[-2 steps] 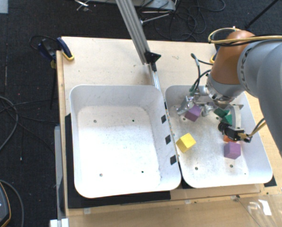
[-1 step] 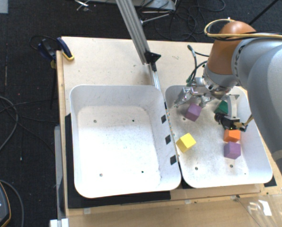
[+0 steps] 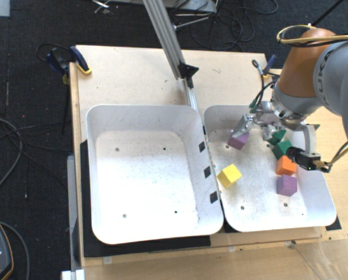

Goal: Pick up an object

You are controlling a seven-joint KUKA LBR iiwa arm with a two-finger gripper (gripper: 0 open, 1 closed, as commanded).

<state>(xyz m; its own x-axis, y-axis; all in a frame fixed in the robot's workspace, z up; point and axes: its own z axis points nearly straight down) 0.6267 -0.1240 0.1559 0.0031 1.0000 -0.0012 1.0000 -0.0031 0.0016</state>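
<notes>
Purple block (image 3: 239, 140) at gripper (image 3: 244, 130) fingertips, seemingly pinched, right bin (image 3: 314, 214).

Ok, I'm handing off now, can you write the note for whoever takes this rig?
Gripper: low in the right bin, by the upper purple block; grasp cannot be confirmed.
Right bin holds: yellow block near the divider, orange block, lower purple block, green piece under the wrist.
Done: nothing visibly lifted.
Left: secure one object and raise it.
</notes>
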